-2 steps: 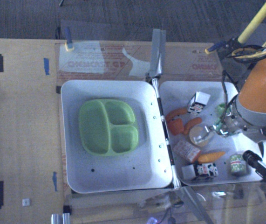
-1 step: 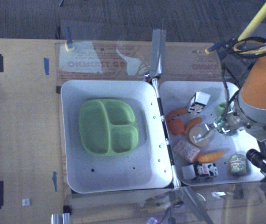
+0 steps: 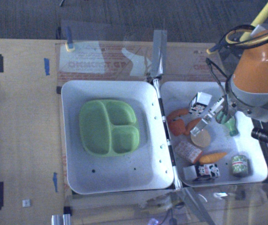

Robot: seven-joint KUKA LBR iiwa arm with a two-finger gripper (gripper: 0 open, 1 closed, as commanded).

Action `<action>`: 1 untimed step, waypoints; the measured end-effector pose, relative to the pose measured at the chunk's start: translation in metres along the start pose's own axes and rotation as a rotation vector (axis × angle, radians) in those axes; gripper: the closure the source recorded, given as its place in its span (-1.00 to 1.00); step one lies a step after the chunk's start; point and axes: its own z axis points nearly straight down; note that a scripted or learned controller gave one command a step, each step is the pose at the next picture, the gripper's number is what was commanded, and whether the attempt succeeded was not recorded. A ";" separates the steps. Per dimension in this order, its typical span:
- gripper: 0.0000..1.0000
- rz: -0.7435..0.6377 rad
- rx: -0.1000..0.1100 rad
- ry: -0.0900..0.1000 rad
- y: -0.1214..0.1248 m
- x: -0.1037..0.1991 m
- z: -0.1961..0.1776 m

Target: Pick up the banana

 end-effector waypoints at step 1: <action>-1.00 -0.392 -0.006 -0.009 -0.054 0.015 0.084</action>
